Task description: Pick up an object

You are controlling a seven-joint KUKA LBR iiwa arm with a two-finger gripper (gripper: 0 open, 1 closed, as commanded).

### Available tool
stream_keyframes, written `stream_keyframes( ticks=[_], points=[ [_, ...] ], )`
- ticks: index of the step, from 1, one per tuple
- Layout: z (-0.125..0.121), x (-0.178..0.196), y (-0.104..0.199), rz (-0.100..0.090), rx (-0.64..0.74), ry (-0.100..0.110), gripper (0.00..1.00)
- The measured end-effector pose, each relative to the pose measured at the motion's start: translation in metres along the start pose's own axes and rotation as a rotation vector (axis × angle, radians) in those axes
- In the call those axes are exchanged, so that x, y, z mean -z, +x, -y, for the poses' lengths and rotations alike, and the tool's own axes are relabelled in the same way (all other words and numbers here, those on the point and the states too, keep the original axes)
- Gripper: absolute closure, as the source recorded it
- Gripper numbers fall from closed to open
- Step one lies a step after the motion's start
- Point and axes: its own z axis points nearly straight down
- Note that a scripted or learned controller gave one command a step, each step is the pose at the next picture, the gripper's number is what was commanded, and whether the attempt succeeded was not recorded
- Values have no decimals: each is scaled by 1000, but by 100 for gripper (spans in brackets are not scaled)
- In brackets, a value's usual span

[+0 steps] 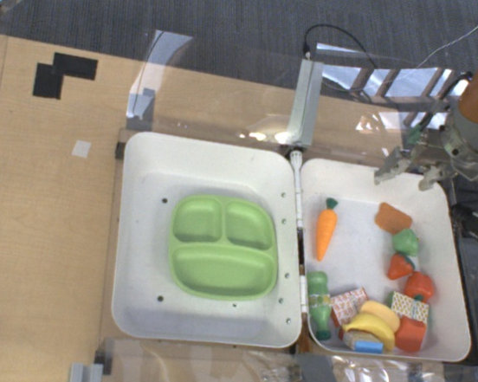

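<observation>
- The gripper [409,169] hovers over the right bin's [353,188] far rim; its fingers [389,169] are spread apart, grasping nothing.
- Inside that bin, the carrot [326,229] lies near the left wall.
- Other toy foods [385,306] cluster along the right and near sides.
- The green plate [224,247] sits left of that bin.

Both bins, left [144,217] and right [360,202], looked like smooth white plastic with a slight sheen. Green divided plate [224,247]: matt plastic. Carrot [326,229] and banana [374,322]: glossy toy plastic. Bench [33,229]: pale wood-grain, matt. Gripper [409,169] looked metallic grey.
</observation>
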Motion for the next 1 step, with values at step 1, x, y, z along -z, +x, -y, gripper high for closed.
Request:
stream_keyframes(
  ticks=[1],
  points=[
    [4,-107,49,-1,-98,1,0]
  ],
)
